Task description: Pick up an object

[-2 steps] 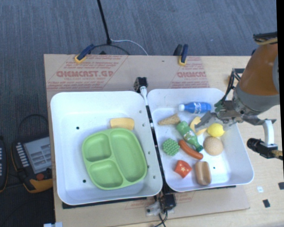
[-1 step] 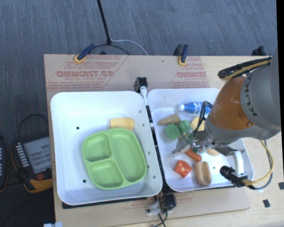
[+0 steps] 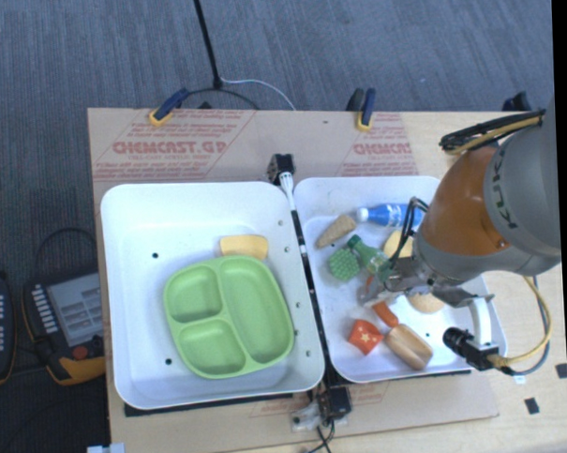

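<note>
My gripper [image 3: 378, 284] reaches down into the middle of the right bin [image 3: 336, 355], among several toy foods. Just left of it lie a green waffle-like piece [image 3: 343, 263] and a dark green piece [image 3: 363, 252]. A tan oval piece [image 3: 335, 230] and a blue bottle [image 3: 381, 214] lie behind it. In front of it are a small orange piece [image 3: 386, 314], a red block [image 3: 364, 336] and a hot-dog bun [image 3: 408, 346]. A pale round piece [image 3: 424, 303] shows under the wrist. The arm hides part of the bin's right side.
The left bin [image 3: 133, 227] holds a green three-compartment plate [image 3: 228, 314] and a yellow block [image 3: 243, 246] behind it. A black clamp [image 3: 281, 166] sits at the back where the bins meet. Cables [image 3: 519, 356] hang off the arm at the front right.
</note>
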Controlling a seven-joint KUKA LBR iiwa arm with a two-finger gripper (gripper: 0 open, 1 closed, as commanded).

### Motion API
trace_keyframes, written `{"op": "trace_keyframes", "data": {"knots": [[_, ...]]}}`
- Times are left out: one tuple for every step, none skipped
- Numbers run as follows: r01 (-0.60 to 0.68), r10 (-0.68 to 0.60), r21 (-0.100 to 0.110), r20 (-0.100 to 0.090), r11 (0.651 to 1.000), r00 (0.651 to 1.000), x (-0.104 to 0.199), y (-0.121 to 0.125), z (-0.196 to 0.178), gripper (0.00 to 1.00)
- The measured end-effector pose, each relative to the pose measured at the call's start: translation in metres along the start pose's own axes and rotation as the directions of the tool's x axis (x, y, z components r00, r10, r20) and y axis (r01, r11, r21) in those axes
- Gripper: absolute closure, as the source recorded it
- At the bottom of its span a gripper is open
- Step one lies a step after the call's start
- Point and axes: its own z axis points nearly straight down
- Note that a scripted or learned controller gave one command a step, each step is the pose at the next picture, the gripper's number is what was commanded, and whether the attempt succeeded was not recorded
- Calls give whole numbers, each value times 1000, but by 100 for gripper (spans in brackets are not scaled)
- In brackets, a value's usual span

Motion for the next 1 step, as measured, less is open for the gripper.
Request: {"op": "trace_keyframes", "data": {"knots": [[-335, 335, 8, -3, 942, 942, 86, -24, -80, 100]]}}
